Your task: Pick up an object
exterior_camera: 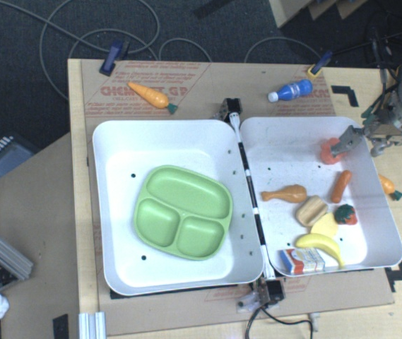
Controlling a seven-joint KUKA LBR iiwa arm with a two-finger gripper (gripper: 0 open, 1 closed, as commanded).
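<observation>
While the gripper (347, 141) hangs over the right bin's (285, 136) far right corner, its jaws' state impossible to tell, just beside a red-orange piece (328, 152), other toy food lies nearer: drumstick (285, 193), banana (319, 245), sausage (340, 186).

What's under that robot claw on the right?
A red object lies beneath the gripper in the right bin. The gripper covers part of it, so what it is stays unclear.

Green divided plate (183, 212) in left bin (109, 189), carrot (150, 95), blue bottle (292, 91) on bench
</observation>
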